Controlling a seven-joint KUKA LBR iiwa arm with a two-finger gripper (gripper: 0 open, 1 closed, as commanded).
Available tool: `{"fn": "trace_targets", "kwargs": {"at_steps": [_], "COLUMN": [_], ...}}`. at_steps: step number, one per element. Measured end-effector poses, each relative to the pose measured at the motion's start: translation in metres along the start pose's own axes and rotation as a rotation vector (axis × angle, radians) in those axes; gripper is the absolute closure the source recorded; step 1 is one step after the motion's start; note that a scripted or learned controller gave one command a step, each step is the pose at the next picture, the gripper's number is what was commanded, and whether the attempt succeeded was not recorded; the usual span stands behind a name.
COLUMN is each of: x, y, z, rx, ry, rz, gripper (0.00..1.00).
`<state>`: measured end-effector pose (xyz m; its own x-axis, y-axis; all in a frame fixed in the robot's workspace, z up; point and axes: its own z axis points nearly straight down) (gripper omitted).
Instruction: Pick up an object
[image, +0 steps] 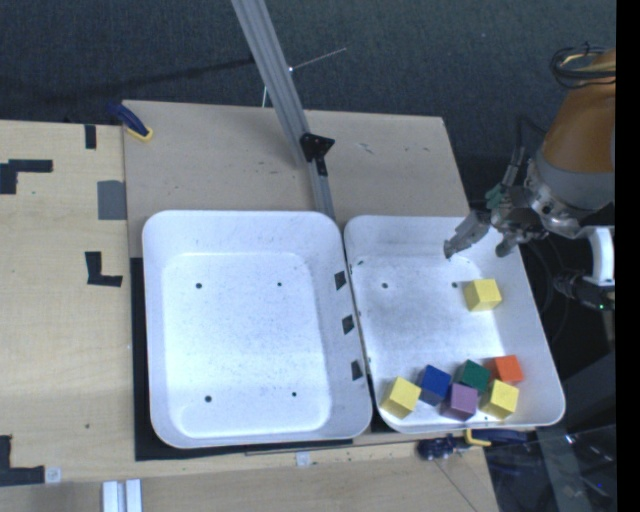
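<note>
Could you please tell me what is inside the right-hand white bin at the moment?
The right bin holds seven blocks: one yellow block alone, and a cluster of yellow, blue, green, purple, orange and yellow near its front edge. The gripper hovers open above its far end.

Single arm entering from the right, viewed from above at a slant. The orange band (583, 118) sits up and to the right of the claw, with the grey wrist section (570, 190) directly beneath it. The claw (487, 237) extends leftward and downward from the wrist. Its two fingers (462, 238) are spread apart, one to the left and one to the right of the midpoint, with nothing between them. Both fingertips point downward.
</note>
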<state>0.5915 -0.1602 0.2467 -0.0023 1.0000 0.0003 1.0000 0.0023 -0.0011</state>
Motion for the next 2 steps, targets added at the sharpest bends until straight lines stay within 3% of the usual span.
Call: {"fn": "trace_targets", "kwargs": {"at_steps": [1,2], "x": [0.0,0.002], "y": [0.0,-0.002], "z": [0.0,0.044], "rx": [0.0,0.005], "ry": [0.0,0.0], "rz": [-0.001,0.001], "gripper": [0.0,0.0]}}
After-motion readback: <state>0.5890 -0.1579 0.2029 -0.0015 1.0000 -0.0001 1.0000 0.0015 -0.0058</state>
